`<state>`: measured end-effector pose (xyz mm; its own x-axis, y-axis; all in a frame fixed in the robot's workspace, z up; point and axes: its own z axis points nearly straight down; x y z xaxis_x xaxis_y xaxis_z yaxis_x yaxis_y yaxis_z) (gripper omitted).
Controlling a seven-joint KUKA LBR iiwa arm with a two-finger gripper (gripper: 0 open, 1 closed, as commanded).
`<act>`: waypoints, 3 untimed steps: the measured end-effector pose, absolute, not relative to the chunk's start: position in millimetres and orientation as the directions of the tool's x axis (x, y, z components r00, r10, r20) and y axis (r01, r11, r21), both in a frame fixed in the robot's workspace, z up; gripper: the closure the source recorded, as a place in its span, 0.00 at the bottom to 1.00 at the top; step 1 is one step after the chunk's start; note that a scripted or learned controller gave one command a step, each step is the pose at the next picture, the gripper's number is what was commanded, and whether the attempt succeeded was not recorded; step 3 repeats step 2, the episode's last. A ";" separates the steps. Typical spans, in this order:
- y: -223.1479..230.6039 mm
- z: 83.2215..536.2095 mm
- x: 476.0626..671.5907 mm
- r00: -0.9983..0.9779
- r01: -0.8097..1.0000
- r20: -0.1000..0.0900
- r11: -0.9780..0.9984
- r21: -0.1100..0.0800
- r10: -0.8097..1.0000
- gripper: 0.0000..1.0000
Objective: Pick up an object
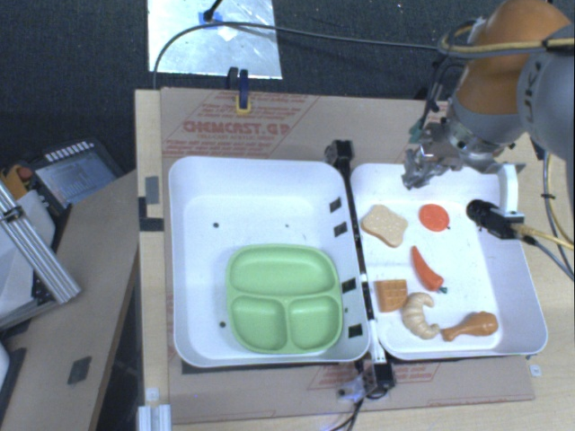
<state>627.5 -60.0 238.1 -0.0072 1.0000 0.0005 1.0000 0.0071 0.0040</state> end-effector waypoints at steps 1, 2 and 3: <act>-15.7 228.3 641.9 -0.008 1.000 0.001 0.008 0.003 1.000 1.00; 46.0 227.7 649.8 -0.008 1.000 0.001 0.008 0.003 1.000 1.00; 46.0 227.7 649.8 -0.008 1.000 0.001 0.008 0.003 1.000 1.00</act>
